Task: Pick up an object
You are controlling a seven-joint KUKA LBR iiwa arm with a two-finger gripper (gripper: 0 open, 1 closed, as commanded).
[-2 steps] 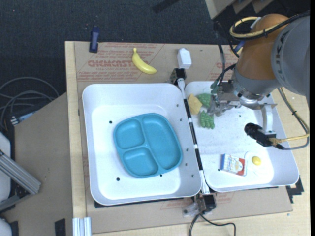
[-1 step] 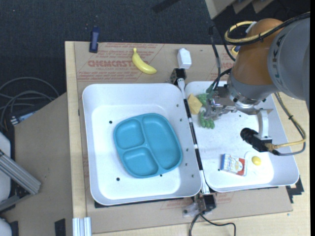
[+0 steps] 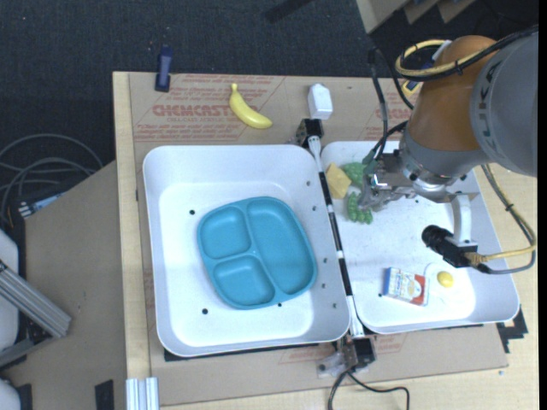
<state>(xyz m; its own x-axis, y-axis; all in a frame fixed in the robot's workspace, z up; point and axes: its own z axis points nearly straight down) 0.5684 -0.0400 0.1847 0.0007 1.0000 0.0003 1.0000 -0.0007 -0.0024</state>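
Tool (image 3: 369, 191): sat low over the far-left corner of the right bin (image 3: 389, 244), right above the green thing (image 3: 360, 213). Honestly couldn't tell if it was apart or together, the wrist was in the way.
Green thing: lay by that bin's left wall, under the tool. I'd guess it was the target, since the tool was lined up on it.
Yellow chunk (image 3: 338, 180): just beside the green thing, closer to the far-left corner. It looked easy to bump.
Box (image 3: 403, 285): near the right bin's front edge, well apart from the tool.
Yellow ball (image 3: 445, 278): just right of the box.
Plate (image 3: 255, 251): blue, in the middle of the left bin (image 3: 162, 229).
Banana (image 3: 249, 111): on the worktop past the left bin's far edge, probably not in play.
Progress: looked like the grab stage, with nothing visibly lifted.
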